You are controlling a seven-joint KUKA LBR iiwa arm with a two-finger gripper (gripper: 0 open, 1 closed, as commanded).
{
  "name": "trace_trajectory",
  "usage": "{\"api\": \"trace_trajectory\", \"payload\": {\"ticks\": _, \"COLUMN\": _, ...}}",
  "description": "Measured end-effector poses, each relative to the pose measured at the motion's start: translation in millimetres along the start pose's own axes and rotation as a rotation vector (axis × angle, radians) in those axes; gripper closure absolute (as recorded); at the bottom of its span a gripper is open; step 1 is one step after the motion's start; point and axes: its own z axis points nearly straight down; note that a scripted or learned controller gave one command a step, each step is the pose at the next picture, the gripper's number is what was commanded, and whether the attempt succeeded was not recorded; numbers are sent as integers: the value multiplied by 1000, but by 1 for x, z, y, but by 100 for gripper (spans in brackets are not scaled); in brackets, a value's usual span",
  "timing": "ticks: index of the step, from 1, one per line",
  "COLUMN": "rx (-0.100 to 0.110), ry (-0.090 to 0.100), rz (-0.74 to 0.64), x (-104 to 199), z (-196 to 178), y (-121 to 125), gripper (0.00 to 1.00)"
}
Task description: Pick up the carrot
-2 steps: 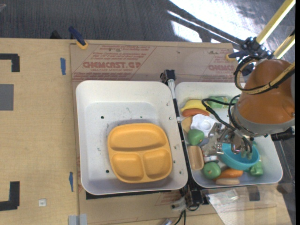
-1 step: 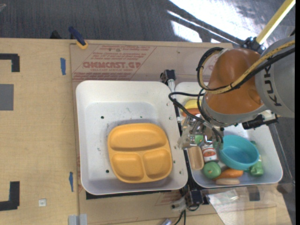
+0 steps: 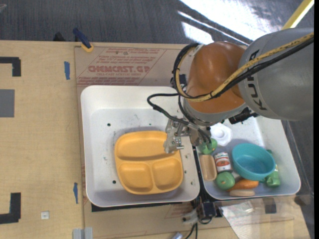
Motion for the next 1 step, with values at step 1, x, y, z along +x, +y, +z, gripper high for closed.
{"api": "trace_trajectory", "payload": {"ticks": 1, "rx": 5, "ry": 7, "rz": 398, "x": -7, "z": 30, "y": 19, "gripper": 100}}
